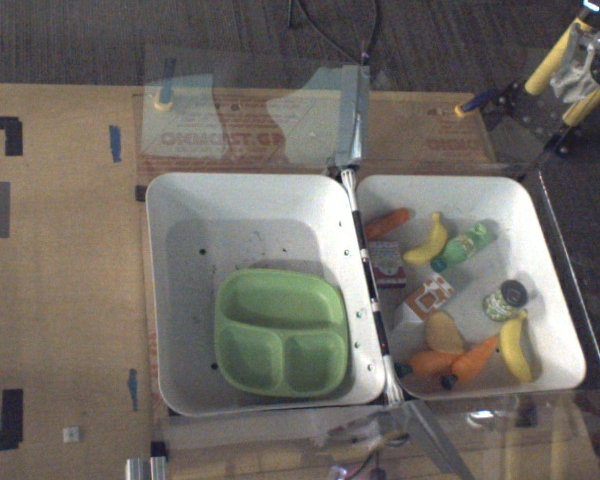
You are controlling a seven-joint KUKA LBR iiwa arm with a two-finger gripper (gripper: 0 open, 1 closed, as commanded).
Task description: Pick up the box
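1. The box [427,296], a small white and orange carton, is found in the right bin [555,268], a little toward 8 o'clock from that bin's centre, lying on the floor of the bin with its upper face seen whole.
2. The box is crowded by toy foods. A pale brown rounded piece [443,333] is set just beside it at 5 o'clock, and whether the two touch cannot be told. A flat reddish packet [385,260] is seen at its 10 o'clock, against the wall shared with the left bin.
3. At 12 o'clock from the box a yellow banana [430,240] is laid, with a green bottle [463,246] just beside it at 1 o'clock. A round tin [507,298] is placed at 3 o'clock, apart from the box.
4. At 5 to 6 o'clock two orange carrots [455,361] are laid near the front wall, and a second banana [515,348] is found at 4 o'clock. A third carrot [387,224] is laid at 11 o'clock, near the far corner.
5. How far the hand is open, and whether anything is held by it, cannot be told.
6. The left bin [180,268] is occupied by a green divided plate [280,333], set toward its 5 o'clock corner.
7. Both bins are carried by a cardboard-covered counter [60,268]. A black cable [335,28] is looped at 12 o'clock beyond the bins, and yellow-handled clamps [565,53] are seen at 1 o'clock.
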